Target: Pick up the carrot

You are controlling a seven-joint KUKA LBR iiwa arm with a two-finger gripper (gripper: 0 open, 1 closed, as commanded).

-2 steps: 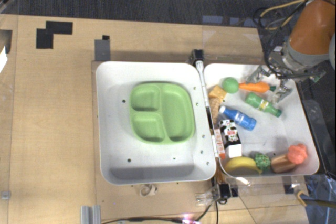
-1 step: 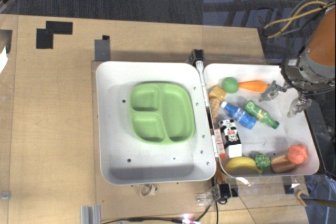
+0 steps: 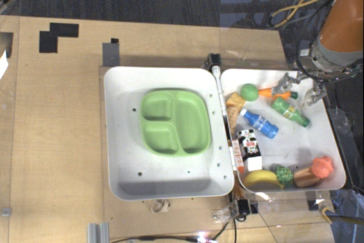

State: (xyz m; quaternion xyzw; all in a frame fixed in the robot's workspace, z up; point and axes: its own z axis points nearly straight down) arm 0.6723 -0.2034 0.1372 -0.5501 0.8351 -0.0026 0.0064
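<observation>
— Over in the right bin (image 3: 335,151), where does the carrot (image 3: 266,92) lie?

— Near the far wall, an orange piece lying flat, with a round green ball (image 3: 248,91) touching its left end. That ball may be the carrot's leafy top, though the view is too small to say for sure.

— And the gripper (image 3: 300,88)?

— It hangs at the bin's far right corner. Its two metal fingers (image 3: 282,86) stand apart; one sits at the carrot's right end, the other further right. Nothing is clamped between them as far as I can see.

— What else is near?

— A green bottle (image 3: 290,111) lies just below the fingers, tilted. A blue bottle (image 3: 259,123) lies left of it, and an ice-cream cone (image 3: 234,107) rests against the bin's left wall. Toward the near side are a black-and-white carton (image 3: 248,143), a banana (image 3: 263,179), a dark green piece (image 3: 284,174), and a brown item topped with pink (image 3: 315,171).

— The left bin (image 3: 122,139)?

— It holds a green divided tray (image 3: 173,122), set about in its middle.
</observation>
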